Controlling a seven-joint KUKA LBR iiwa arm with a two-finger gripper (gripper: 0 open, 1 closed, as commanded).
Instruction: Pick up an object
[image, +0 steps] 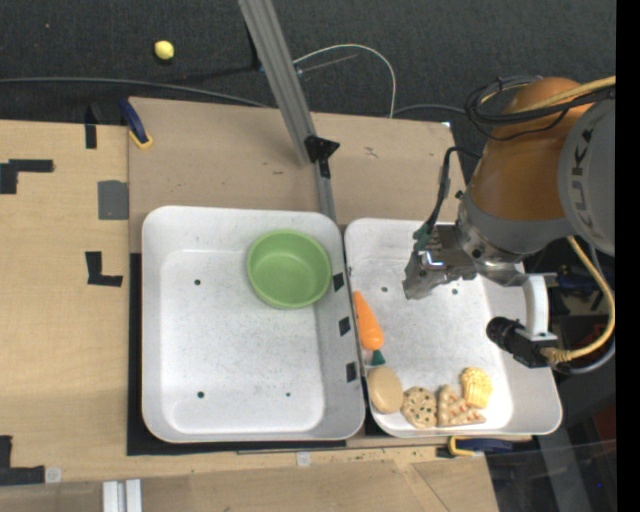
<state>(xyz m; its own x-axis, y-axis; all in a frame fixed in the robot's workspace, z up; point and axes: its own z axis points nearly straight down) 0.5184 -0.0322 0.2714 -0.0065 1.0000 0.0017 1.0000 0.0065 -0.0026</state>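
Arm (545, 165) entered from 3 o'clock; gripper (428, 272) hung over the upper middle of the right bin (520, 400). Whether the fingers are wide or narrow cannot be told; nothing is seen held between them.

Step in hand, as judged: approach to a pick, no object yet secured. Candidate objects are grouped toward 6 and 7 o'clock of the gripper. The carrot (367, 322) lies along the right bin's left wall, leaf end toward 6 o'clock. Below it, along the bin's near edge, are found a beige egg-shaped piece (385, 389), a spotted cookie (419, 406), a pink-and-tan piece (452, 408) and a yellow corn piece (476, 386), close-packed, some touching.

For a clean pick, the carrot would be best taken across its narrow width, though the wall just beside it leaves little room for one finger. The clustered items risk being nudged together; an end piece is judged easier than a middle one.

Left bin (175, 400): a green bowl (289, 268) is set at its upper right, well apart from the gripper.

Surface: both bins are borne on a tan desk (60, 320) with black tape marks. A grey pole (285, 80) slants down from 12 o'clock to the bins' join. A small yellow ball (164, 49) is noted on the dark floor beyond.
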